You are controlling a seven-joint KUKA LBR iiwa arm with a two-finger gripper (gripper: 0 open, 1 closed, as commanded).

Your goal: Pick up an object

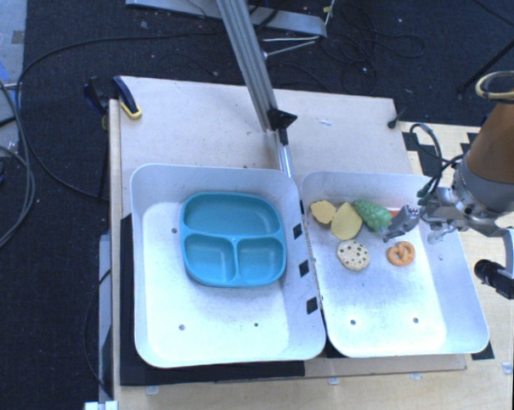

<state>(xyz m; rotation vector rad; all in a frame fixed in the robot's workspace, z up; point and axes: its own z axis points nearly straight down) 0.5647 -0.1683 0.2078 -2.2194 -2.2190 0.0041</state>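
Gripper [402, 223] hovers over the pretzel [400, 254]; grip state can't be told.
Pretzel looks light, stiff, likely plastic: pinch across its outer loops.

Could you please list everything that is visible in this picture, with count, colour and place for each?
white bins: two, white, side by side on the bench
divided tray: one, blue, in the left bin
potato-like pieces: two, yellow, upper left of the right bin, touching
leafy vegetable: one, green, right of the yellow pieces
cookie: one, pale with dark spots, below the yellow pieces
pretzel: one, orange, right of the cookie
metal pole: one, grey, slanting above the bins
arm: one, grey and orange, right side
gripper: one, over the pretzel
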